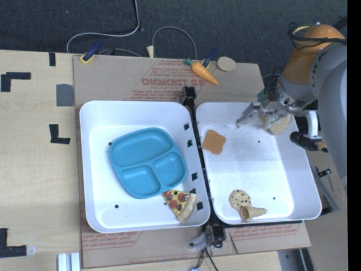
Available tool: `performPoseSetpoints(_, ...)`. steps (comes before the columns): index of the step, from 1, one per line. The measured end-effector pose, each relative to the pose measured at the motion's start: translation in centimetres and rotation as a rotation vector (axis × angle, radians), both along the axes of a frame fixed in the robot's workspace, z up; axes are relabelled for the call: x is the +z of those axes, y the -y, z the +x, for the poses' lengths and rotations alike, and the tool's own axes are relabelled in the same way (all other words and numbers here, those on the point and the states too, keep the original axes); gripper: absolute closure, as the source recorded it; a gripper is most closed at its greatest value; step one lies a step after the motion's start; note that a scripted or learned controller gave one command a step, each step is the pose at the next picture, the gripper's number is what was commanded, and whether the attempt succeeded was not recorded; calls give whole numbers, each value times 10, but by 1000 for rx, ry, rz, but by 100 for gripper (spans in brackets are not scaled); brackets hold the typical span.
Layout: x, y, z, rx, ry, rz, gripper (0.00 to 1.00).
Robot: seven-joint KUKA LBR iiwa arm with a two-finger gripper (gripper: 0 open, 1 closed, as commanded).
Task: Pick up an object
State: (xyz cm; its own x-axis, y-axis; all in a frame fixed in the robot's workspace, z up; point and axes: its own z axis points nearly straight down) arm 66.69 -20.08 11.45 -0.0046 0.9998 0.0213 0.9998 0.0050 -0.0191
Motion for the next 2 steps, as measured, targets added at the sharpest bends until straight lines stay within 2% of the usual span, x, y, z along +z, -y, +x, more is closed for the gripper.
performPoseSetpoints(1,155,23,3,-3,32,-27,0)
performPoseSetpoints(2,-11,-17,-2,-1,7,-18,0)
